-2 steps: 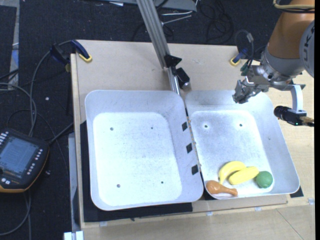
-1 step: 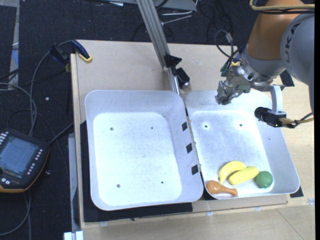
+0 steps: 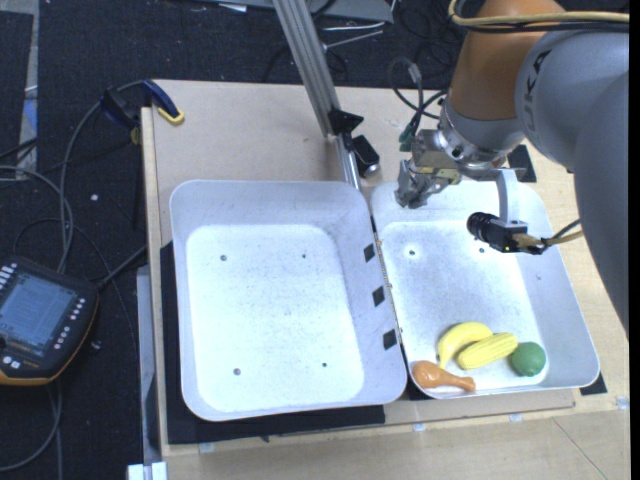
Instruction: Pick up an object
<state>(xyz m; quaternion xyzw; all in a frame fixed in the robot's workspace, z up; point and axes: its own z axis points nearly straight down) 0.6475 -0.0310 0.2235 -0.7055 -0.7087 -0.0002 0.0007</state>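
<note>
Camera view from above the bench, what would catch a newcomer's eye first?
The big grey arm with its orange band at upper right, its tool over the right white bin's far rim. Then bright toy food in that bin's near corner: yellow banana, yellow corn cob, green ball, orange drumstick.

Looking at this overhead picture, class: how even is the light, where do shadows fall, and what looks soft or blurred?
Camera view: light is flat and even, with no strong glare on the bins; only faint shadows sit under the banana, corn and lime; the arm, nearest the lens, looks soft, and the gripper is too fuzzy to read.
</note>
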